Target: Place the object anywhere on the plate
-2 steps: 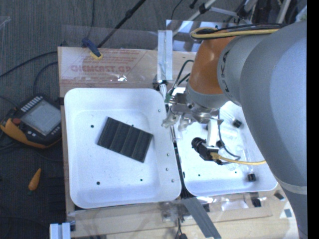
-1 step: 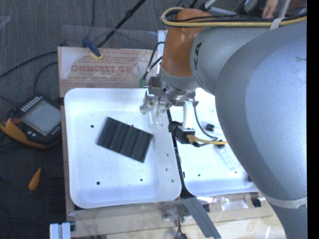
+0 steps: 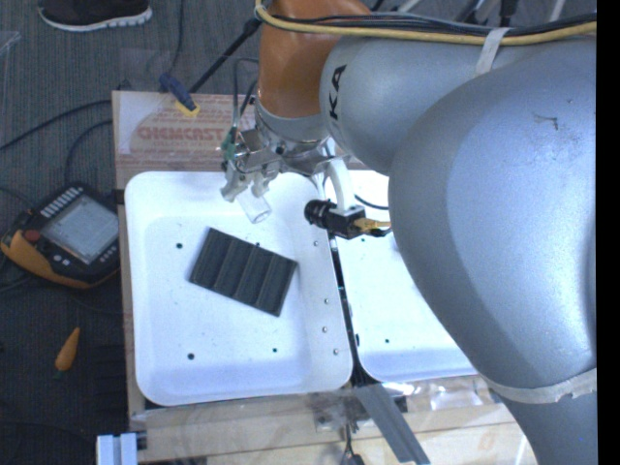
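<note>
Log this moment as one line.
pincer above left bin, far edge | dark ribbed plate in left bin | nothing visibly held

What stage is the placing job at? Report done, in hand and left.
Done: nothing visible yet. The dark ribbed plate lies in the left bin with nothing on it.
In hand: the hand hangs above the bin's far end, a small clear object at its fingertips; grip unclear.
Left: setting the object on the plate.

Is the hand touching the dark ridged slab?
Apart. The camera view shows bare white bin floor between the hand and the slab.
</note>
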Controlling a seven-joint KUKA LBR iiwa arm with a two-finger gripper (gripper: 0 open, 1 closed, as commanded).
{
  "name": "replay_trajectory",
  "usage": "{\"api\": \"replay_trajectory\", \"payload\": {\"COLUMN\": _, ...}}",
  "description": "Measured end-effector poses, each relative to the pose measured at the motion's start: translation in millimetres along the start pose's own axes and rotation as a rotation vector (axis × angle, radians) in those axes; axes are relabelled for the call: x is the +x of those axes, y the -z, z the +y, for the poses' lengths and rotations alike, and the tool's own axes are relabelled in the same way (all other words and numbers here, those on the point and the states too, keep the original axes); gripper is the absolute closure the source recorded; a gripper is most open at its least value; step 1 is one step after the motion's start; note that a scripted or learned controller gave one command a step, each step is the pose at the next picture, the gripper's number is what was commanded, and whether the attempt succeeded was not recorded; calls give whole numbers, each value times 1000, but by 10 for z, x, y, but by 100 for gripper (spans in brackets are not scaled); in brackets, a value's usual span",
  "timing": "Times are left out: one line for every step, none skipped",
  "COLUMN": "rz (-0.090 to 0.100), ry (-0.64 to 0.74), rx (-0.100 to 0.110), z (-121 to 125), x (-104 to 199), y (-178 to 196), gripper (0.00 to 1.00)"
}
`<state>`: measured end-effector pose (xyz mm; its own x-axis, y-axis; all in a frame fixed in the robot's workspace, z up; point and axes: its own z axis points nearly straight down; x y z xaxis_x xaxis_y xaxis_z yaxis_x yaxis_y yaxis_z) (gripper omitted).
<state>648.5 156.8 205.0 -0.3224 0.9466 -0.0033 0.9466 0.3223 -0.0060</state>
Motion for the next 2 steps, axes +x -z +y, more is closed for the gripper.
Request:
{"api": "replay_trajectory", "payload": {"rz": -1, "ry": 165, "rx": -1, "z": 370, "x": 460, "y": 136, "gripper": 100}}
{"api": "replay_trajectory", "payload": {"rz": 1, "ry": 474, "rx": -1, "z": 402, "x": 578, "y": -313, "gripper": 100}}
